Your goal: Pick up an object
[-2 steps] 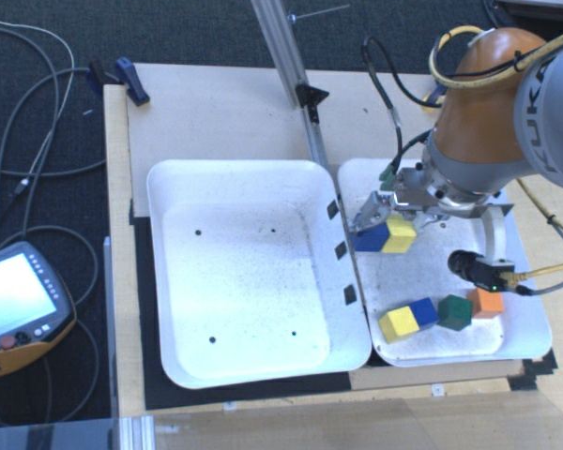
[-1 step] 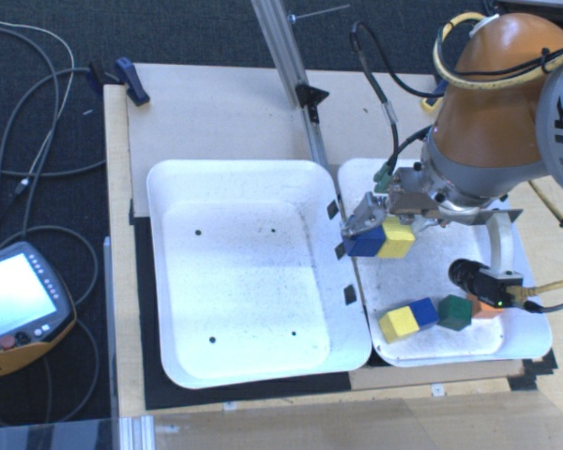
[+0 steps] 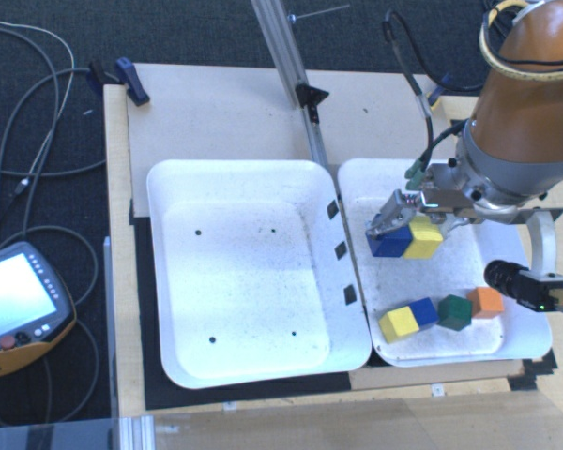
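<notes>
My gripper (image 3: 395, 223) hangs over the middle of the right bin (image 3: 358, 184), its tip right at a block that is blue on the left and yellow on the right (image 3: 410, 240). The tip overlaps the block's upper left edge, and the contact itself is hidden. Near the bin's front edge lie a yellow-and-blue block (image 3: 408, 319), a green block (image 3: 455, 312) and an orange block (image 3: 488, 301), close together in a row.
The left bin (image 3: 244, 270) sits beside the right one, with black clips along the shared rim. A slanted metal pole (image 3: 281, 45) crosses the back. A black device (image 3: 521, 284) juts in at the right. A teach pendant (image 3: 19, 307) lies off the bench.
</notes>
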{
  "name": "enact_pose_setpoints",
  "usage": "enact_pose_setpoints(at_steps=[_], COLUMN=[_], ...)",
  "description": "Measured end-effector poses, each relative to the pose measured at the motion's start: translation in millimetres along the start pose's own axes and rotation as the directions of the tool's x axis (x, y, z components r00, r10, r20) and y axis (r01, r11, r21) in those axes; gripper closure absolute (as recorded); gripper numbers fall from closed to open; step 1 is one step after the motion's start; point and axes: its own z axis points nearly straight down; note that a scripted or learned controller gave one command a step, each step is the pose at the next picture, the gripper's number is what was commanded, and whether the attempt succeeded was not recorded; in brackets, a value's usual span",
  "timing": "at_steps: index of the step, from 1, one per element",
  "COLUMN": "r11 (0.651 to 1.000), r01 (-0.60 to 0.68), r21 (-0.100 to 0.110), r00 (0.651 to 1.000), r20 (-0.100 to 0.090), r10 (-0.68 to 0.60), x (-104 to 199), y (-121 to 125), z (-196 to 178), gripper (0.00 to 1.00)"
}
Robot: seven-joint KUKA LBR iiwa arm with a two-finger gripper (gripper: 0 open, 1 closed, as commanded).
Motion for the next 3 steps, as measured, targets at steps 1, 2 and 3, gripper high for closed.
enact_pose_setpoints(at_steps=[1,2,3], r11=[1.0,1.0,1.0], r01=[0.002,-0.002,0.007], r21=[0.005,0.016,-0.004], r00=[1.0,1.0,1.0], r20=[0.0,0.0,-0.001], r10=[-0.002,0.002,-0.007], x=[1,-30,15], y=[1,37,63], z=[-8,145,48], gripper=[1.0,1.0,1.0])
